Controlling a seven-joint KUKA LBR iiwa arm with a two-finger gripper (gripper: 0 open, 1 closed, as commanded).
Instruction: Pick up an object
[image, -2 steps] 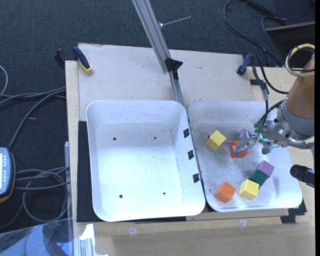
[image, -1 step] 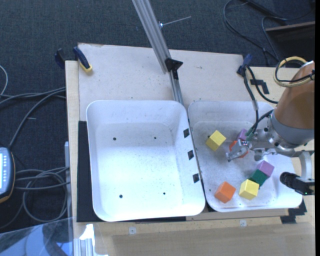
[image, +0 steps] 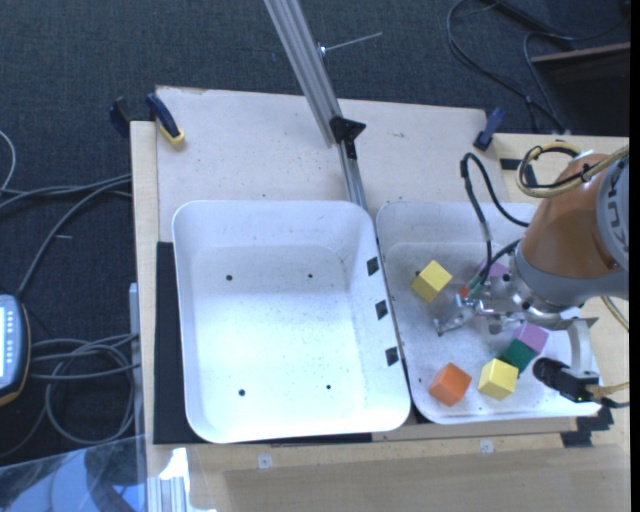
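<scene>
A: Status on the pick?

B: Not done, by my read. The gripper (image: 455, 312) is low inside the right bin (image: 400, 225), around the middle of its floor, with nothing visible between its fingers. They look spread, metal tips on or near the bin floor.

A: Where are the objects?

B: All in the right bin. Yellow cube (image: 432, 281) sits toward the bin's far-left part, just beside the fingertips but apart from them. Orange block (image: 451, 383) is near the front rim, left of centre. Second yellow block (image: 498, 378) is next to it along the front rim. Green block (image: 518, 354) touches or nearly touches that one, and a purple block (image: 533, 337) is right behind the green, partly under the arm (image: 565, 245).

A: Left bin?

B: The left bin (image: 190, 235) just shows its speckled white floor.

A: So what's left?

B: Basically everything: close on a block, then lift. Nearest candidate looks like the far yellow cube, though the fingers aren't around it. Could also end as an empty grab; can't call which block is targeted.

A: Anything lifted?

B: No, every block rests on the bin floor.
</scene>
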